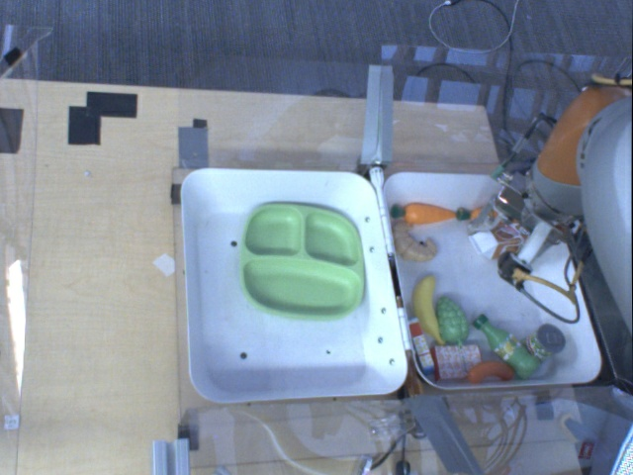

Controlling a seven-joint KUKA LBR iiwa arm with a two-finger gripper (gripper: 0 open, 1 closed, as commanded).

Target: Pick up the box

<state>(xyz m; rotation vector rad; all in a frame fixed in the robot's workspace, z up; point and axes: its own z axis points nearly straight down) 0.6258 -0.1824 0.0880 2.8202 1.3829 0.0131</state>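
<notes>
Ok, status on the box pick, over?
Pincer over right bin's upper right, nothing seen held. Box lies at bin's front edge, untouched. Banana, green bottle crowd it.

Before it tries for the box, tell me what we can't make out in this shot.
- Pincer: in the camera view, too small and tangled in cables to tell whether it is open or shut.
- Box: label too small to read; its left end sits against the ketchup bottle.
- Arm: cut off by the right edge.
- Green bottle: partly covers the item behind it.
</notes>
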